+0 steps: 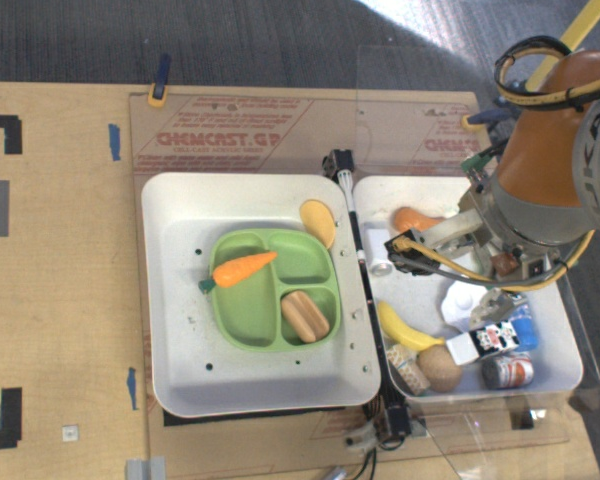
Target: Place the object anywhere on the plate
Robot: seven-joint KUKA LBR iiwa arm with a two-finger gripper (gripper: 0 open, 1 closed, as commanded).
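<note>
A green divided plate (305,253) lies in the left bin (170,298). An orange carrot (242,268) rests across the plate's large left compartment, and a brown bread roll (305,315) fills its lower right compartment. A yellow oval fruit (319,222) sits on the bin floor, touching the plate's upper right rim. My gripper (494,308) hangs over the middle of the right bin (570,348), above a white object (460,301) and a small printed box (492,339). The wrist hides much of it.
The right bin holds several items: a banana (405,331), a brown potato (440,366), a can (507,372), a blue item (523,326) and an orange fruit (412,218). A black divider bar (352,228) runs between the bins.
</note>
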